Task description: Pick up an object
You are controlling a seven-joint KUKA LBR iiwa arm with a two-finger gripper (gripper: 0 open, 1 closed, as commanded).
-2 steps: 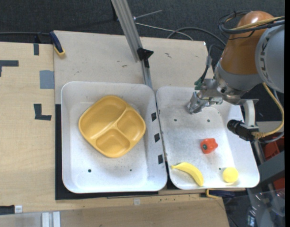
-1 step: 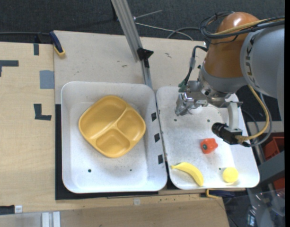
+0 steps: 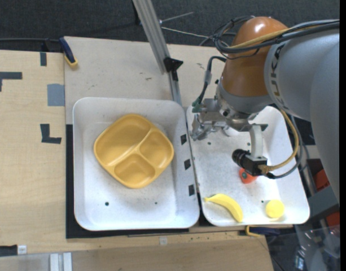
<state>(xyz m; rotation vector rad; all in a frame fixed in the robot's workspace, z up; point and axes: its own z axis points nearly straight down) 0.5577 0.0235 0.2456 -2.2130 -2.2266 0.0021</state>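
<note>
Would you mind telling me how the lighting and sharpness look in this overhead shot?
Camera view: even, soft light, faint shadows under the yellow divided plate and banana; white bins bright but not blown out; the arm's orange band looms large and slightly soft.

A yellow divided plate lies in the left white bin, well left of the gripper; the right white bin sits beneath it; a grey metal post slants across the tabletop above and left of it; grey tape patches lie far left.
</note>
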